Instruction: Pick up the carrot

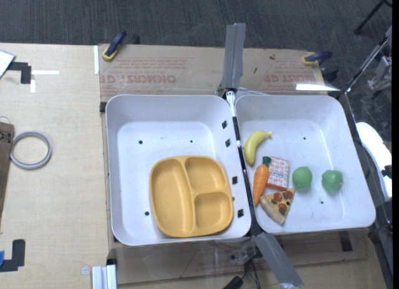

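Pizza slice [277, 204], carrot [259, 183], banana [254, 144], two green fruits [302, 177] [331, 180] in right bin [299, 128], yellow tray [190, 195] in left bin [156, 128]; end effector state untellable.

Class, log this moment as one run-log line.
carrot: untouched, right bin, beside banana | yellow tray: left bin | pick: not started

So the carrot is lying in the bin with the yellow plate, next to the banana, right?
Not quite. The camera view shows the carrot in the right bin, not the one with the yellow plate. That plate sits in the left bin. The rest is right: the carrot does lie next to the banana, just below it.
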`<state>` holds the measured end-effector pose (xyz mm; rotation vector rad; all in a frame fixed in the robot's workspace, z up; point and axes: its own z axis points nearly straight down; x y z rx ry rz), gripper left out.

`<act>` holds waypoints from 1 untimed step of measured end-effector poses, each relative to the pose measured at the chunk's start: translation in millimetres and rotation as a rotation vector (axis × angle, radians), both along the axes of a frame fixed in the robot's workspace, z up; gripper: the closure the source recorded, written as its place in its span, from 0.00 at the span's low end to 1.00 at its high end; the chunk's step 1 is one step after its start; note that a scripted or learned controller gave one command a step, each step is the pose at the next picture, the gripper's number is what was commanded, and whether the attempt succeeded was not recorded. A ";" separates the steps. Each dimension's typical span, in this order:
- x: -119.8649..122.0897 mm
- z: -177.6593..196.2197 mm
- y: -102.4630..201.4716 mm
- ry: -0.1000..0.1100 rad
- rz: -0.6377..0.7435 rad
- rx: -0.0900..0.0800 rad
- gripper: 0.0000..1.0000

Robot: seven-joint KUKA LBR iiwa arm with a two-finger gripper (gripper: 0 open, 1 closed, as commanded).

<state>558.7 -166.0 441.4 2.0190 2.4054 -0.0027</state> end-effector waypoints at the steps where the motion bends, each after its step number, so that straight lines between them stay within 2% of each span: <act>1: 1.4 8.1 0.1 0.000 0.002 -0.002 1.00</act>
